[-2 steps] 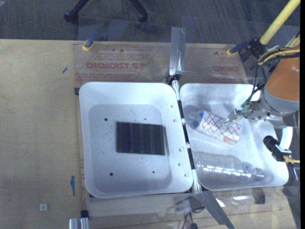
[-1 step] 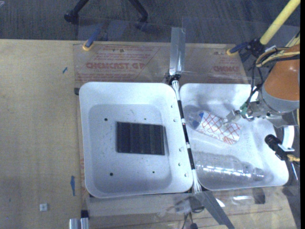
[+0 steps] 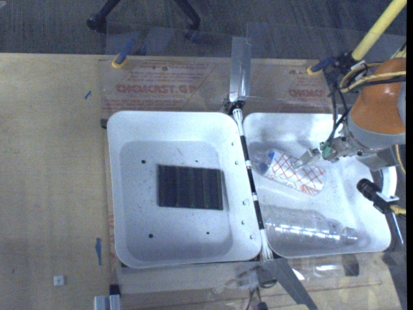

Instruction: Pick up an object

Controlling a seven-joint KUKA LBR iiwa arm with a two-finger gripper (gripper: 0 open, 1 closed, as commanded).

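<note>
On the wooden desk the shallow white left bin carried a dark rectangular ribbed panel flat at its centre; in the shallow white right bin a clear packet with a red criss-cross pattern lay near the middle, a clear plastic bottle along the near wall; the gripper sat at the packet's right end, its opening impossible to tell; the grey arm with orange band entered from the right.

Tan wooden worktop, two shallow white bins side by side on it, right bin directly under the claw, left bin well left of the claw, clear plastic sheet beyond the bins
</note>
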